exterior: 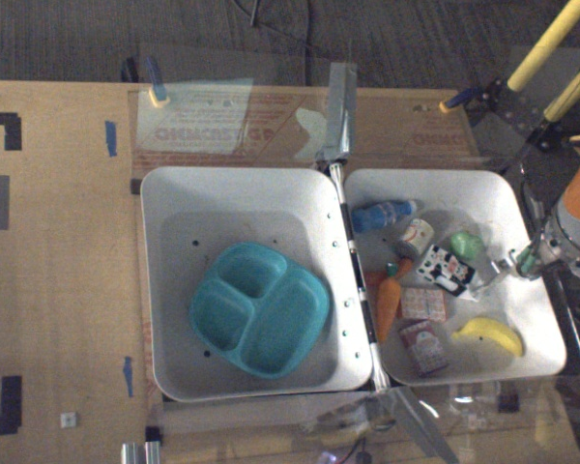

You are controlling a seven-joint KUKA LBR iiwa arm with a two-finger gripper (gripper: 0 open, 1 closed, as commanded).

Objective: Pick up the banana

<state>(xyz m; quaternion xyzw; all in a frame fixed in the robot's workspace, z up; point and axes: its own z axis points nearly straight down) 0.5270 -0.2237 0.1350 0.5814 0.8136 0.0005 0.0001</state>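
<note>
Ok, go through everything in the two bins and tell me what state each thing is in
banana: lying flat in the right bin, not held
carrot: lying by the divider
blue bottle: on its side
black and white box: lying tilted
red packet: lying flat
teal tray: right way up, left bin
end effector: at right bin's edge, above the banana

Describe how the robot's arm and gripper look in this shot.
At the view's right edge, the arm shows as a grey body with an orange band above the wrist. Below it hangs a pale metallic gripper with a greenish tint at its tip, blurred and small; no cables or markings can be made out on it.
</note>
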